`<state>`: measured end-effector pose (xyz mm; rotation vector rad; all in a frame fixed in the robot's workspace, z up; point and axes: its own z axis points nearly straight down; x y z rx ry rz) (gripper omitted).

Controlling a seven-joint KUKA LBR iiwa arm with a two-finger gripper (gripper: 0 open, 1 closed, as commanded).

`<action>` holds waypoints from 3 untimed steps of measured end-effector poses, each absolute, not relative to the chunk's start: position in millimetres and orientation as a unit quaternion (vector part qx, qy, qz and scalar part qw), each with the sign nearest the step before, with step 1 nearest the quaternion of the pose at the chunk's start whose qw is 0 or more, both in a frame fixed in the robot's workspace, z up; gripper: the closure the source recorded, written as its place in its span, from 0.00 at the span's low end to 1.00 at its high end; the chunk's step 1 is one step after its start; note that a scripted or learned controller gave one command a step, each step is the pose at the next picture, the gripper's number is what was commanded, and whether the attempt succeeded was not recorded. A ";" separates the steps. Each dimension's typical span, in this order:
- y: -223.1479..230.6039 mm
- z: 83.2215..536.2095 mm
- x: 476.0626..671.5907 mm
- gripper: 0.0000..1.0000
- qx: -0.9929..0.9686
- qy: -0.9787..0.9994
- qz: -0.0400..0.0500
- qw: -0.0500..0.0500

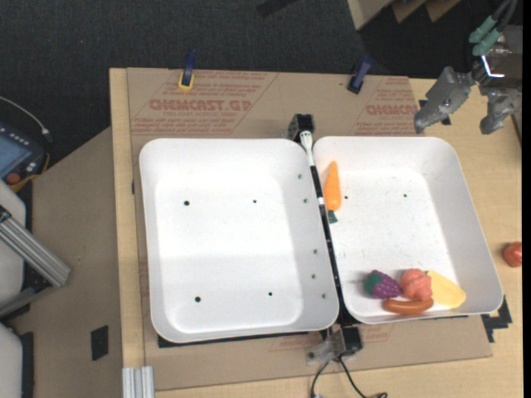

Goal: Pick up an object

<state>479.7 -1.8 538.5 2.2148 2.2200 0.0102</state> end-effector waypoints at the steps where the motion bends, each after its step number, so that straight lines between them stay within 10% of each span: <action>1: 56.3 317.1 477.8 0.00 0.707 0.708 -0.005 -0.004; 2: 78.5 177.0 542.2 0.00 0.707 0.707 -0.006 -0.005; 3: 78.3 194.9 545.4 1.00 0.708 0.706 0.001 0.000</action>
